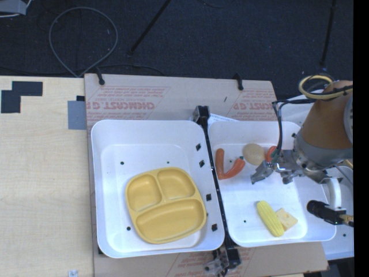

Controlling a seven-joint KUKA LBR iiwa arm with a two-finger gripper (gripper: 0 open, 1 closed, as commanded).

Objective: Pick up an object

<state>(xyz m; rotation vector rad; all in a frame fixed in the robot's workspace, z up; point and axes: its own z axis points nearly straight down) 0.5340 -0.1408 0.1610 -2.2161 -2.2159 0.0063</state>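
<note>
Camera view, right bin (230, 227): pincer (275, 173) hung low — clench or release impossible to tell. Potato (253, 153) just left, corn cob (270, 218) nearer below. Best centred squarely over one before descending.

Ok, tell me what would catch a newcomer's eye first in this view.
The yellow divided plate stands out most, lying alone in the left bin. Next comes the grey and orange arm reaching in from the right over the right bin, its gripper hanging near a beige round item and a red piece. A corn cob lies toward that bin's front beside a pale yellow block.
</note>
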